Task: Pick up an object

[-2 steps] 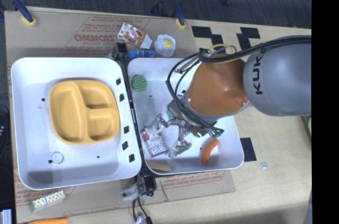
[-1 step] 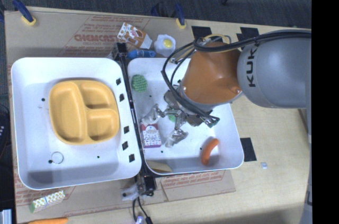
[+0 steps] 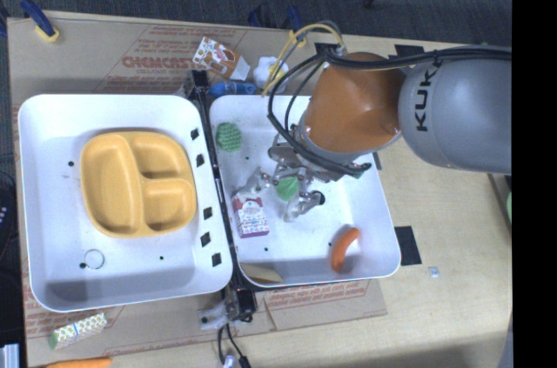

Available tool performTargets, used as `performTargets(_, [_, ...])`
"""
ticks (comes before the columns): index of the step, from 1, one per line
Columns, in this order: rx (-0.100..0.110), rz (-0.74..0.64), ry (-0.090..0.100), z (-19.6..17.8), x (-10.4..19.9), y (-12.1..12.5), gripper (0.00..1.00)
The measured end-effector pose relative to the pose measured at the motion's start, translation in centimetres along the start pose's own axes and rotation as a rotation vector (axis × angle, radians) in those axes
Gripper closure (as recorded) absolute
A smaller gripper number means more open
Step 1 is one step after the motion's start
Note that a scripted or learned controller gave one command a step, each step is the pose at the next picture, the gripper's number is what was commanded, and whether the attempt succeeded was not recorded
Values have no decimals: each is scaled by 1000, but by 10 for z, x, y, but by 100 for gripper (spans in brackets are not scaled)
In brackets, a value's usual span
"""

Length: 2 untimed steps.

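Observation:
My gripper (image 3: 285,190) is down in the right bin (image 3: 374,192), below the orange band of the wrist. Its two metal fingers (image 3: 261,183) stand apart, open, with a small green object (image 3: 287,186) in the gap between them. I cannot tell whether the fingers touch it. Close to the left finger lies a red and white packet (image 3: 251,216) on the bin floor. A round green ridged piece (image 3: 228,136) sits at the bin's back left, and an orange carrot-like piece (image 3: 345,246) lies at the front right.
The left bin (image 3: 52,253) holds a yellow divided plate (image 3: 139,181). A tan scrap (image 3: 261,273) lies at the right bin's front edge. Behind the bins are a snack packet (image 3: 213,55) and a blue object (image 3: 233,86). Cables loop above the wrist.

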State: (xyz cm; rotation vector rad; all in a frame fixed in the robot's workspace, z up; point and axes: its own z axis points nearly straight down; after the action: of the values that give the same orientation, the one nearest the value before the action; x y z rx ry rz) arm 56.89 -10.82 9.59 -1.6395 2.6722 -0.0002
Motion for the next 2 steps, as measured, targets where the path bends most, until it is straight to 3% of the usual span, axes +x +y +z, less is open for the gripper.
performTargets(1, [6, -1, -5, -12, -3, -2, 100])
performTargets(2, [5, -1, -4, -12, -3, -2, 0])
